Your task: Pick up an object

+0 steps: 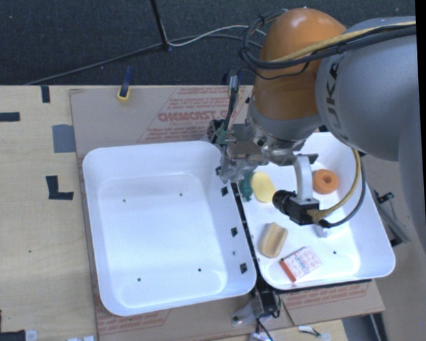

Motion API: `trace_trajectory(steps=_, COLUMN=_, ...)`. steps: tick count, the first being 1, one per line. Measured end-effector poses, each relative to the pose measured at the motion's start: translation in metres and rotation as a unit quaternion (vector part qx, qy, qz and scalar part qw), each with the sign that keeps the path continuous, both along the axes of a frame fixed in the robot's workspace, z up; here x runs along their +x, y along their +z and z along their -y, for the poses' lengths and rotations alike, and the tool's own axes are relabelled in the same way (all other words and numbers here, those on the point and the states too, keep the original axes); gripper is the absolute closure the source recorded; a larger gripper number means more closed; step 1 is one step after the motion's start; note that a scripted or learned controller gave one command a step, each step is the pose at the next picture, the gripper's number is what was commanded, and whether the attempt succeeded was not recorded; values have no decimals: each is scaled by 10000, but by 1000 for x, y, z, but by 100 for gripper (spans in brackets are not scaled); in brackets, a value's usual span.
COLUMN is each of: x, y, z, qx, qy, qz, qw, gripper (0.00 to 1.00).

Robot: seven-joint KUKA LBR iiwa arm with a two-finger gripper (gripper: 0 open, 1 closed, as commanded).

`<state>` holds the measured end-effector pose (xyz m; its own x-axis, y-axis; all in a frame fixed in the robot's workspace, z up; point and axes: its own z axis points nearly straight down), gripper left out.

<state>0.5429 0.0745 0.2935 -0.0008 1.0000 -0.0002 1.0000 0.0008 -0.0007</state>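
Note:
In the right bin [380, 263] lie a yellow rounded object [263, 183] with a small green piece [247, 191] beside it, an orange ring [326, 182], a tan block [273, 239] and a red-and-white packet [300, 263]. My gripper [233, 169] hangs low at the right bin's left edge, over the wall it shares with the left bin, just left of the yellow object and the green piece. The wrist and its cables hide the gripper's tip. A black cylinder [292, 205] on the arm juts over the middle of the bin.
The left bin [155, 152] is a shallow white tray next to the right one. Both sit on a cardboard sheet [174, 111] on the wooden bench. A small yellow-and-blue clip [125, 89] rests at the cardboard's far edge. Cables trail behind the arm.

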Motion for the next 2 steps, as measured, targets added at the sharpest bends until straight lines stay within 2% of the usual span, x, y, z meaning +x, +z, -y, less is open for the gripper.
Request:
trace_trajectory(steps=1, x=0, y=10, z=0, qx=0, qy=1, qz=-1, qw=10000, gripper=100)
trace_trajectory(steps=2, x=0, y=10, z=0, qx=-1, qy=2, qz=-4, qw=10000, gripper=0)
